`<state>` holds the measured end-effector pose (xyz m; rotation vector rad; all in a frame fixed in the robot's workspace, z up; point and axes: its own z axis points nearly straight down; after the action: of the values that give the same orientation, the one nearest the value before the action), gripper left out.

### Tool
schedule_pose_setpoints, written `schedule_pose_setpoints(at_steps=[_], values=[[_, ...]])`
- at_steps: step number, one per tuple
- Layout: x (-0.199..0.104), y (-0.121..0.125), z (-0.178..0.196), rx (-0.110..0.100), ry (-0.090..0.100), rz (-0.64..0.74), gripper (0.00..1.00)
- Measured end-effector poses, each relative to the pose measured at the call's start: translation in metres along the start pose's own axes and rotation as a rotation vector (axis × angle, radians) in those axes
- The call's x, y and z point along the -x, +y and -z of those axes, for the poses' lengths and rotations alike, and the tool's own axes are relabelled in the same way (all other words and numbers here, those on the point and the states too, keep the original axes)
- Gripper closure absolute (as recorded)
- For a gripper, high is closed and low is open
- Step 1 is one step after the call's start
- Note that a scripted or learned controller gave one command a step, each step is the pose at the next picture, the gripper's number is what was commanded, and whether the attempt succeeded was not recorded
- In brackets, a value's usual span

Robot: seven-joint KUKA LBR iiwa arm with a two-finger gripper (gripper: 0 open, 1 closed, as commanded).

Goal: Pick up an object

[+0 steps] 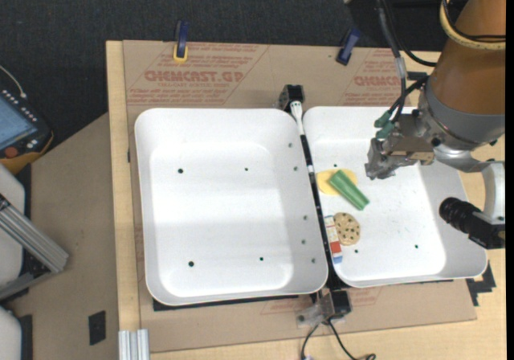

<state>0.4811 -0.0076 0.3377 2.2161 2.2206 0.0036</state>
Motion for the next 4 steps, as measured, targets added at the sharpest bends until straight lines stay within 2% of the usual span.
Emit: schedule_pose_setpoints(at_steps=[4], values=[[0.000,0.003,0.040,0.009,-0.004,0.002,1.00]])
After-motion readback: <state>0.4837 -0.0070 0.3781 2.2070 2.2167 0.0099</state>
